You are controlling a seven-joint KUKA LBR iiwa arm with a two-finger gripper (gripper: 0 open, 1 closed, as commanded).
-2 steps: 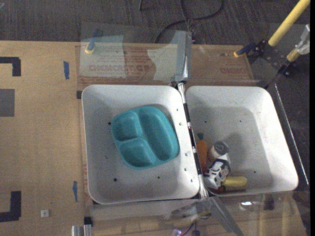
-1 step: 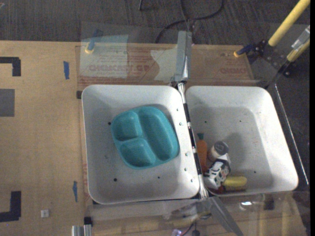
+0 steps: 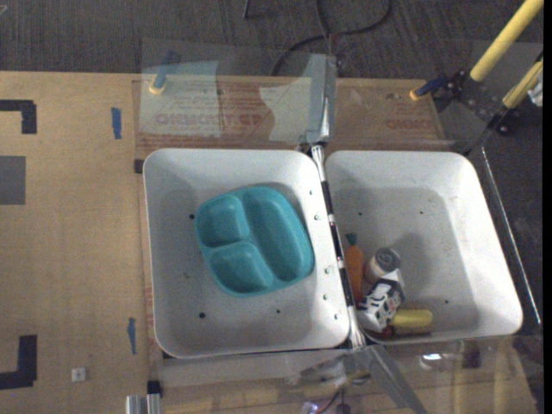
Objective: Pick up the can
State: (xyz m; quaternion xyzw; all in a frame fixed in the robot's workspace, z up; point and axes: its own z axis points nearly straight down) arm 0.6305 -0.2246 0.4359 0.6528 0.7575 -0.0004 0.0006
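Note:
The can (image 3: 382, 266) is small, with a grey round top and a pale body. It sits in the front left part of the right bin (image 3: 448, 188). An orange carrot-shaped piece (image 3: 354, 270) lies just left of it, along the bin's left wall. A black-and-white toy (image 3: 379, 304) lies against the can's front side. A yellow piece (image 3: 412, 319) rests beside that toy near the front wall.
The left bin (image 3: 172, 231) holds a teal divided plate (image 3: 253, 240) near its middle. A metal divider (image 3: 321, 110) runs between the bins at the back. Yellow-handled clamps (image 3: 504, 37) stand at the back right. Black cables (image 3: 345, 15) lie on the floor behind the bench.

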